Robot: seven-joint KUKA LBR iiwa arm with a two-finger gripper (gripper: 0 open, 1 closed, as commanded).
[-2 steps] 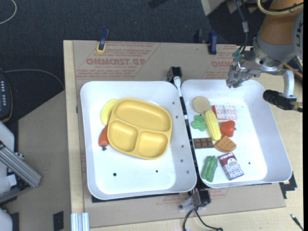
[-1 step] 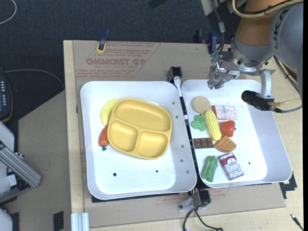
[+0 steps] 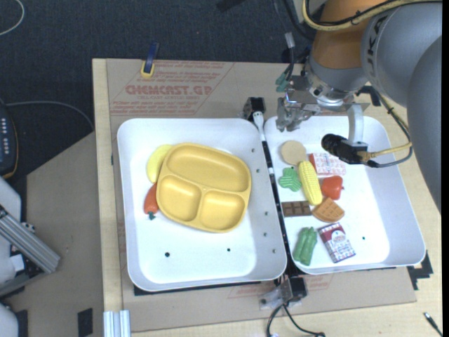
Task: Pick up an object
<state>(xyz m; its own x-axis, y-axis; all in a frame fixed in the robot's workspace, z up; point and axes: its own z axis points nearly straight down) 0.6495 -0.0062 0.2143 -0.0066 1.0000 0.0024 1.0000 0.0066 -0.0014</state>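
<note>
The right bin (image 3: 393,209) holds several toy foods. A tan round biscuit (image 3: 293,151) lies nearest the far edge, with a yellow corn cob (image 3: 309,181), a green leafy piece (image 3: 288,181) and a red pepper (image 3: 332,186) just in front of it. Further forward lie a chocolate bar (image 3: 295,208), an orange wedge (image 3: 328,211), a green pickle (image 3: 304,246) and a red packet (image 3: 335,243). My gripper (image 3: 291,120) hangs over the bin's far-left corner, just behind the biscuit, with nothing seen in it.
The left bin (image 3: 140,244) carries a yellow divided tray (image 3: 202,187), with a yellow banana (image 3: 157,161) and a red-orange chili (image 3: 151,201) at its left side. A black fitting with a yellow cable (image 3: 344,148) hangs off the arm over the right bin.
</note>
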